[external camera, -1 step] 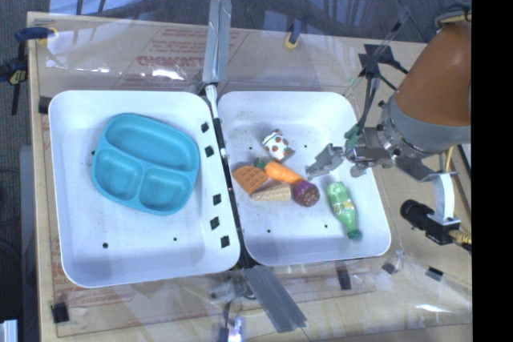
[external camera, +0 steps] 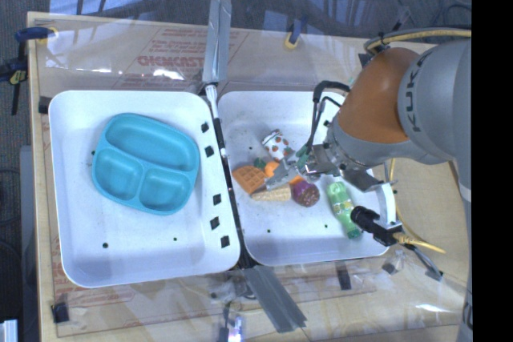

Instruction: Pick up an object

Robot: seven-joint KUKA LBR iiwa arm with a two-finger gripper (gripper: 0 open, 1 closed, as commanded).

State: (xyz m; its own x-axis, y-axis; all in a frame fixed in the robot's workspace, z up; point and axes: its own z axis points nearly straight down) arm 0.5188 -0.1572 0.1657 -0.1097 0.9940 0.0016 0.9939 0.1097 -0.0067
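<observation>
My gripper (external camera: 303, 165) hangs low over the middle of the right bin (external camera: 264, 244), right above a cluster of toy food. Below and to its left lie an orange waffle-like piece (external camera: 249, 177), a small orange carrot-like piece (external camera: 272, 168) and a pale cone (external camera: 272, 194). A dark red round piece (external camera: 305, 193) sits just below the fingertips. A white spotted piece (external camera: 275, 144) lies up and left of the gripper, a green bottle-like toy (external camera: 342, 205) to the lower right. Nothing shows clearly between the fingers.
In the left bin (external camera: 72, 244) lies a blue three-compartment plate (external camera: 147, 162). A divider with black clips (external camera: 216, 172) separates the two bins. The arm's orange band and grey body cover the right bin's far right part.
</observation>
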